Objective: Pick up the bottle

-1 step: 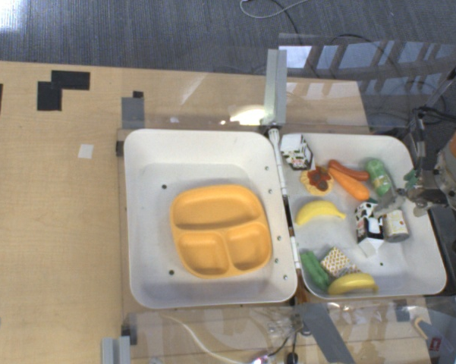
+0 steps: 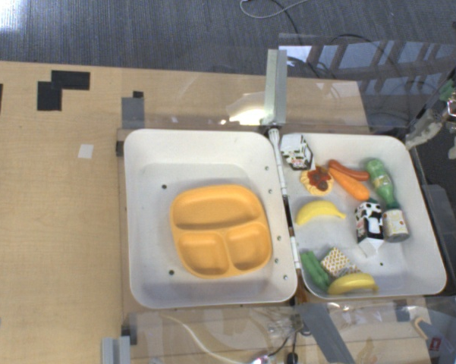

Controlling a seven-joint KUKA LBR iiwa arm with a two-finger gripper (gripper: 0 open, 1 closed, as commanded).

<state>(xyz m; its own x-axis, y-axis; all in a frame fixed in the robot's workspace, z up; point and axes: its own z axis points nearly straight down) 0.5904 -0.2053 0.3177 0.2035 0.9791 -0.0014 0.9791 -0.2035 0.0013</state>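
Bottle (image 2: 381, 180): you'll find it lying in the right bin (image 2: 429, 260), near the far right wall, just beside the carrot (image 2: 349, 179). The end effector (image 2: 448, 116) sits past the bin's far right corner; you cannot tell its state.

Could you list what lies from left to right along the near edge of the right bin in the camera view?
Green vegetable → checkered packet → yellow banana, which sits nearest the front wall of the right bin.
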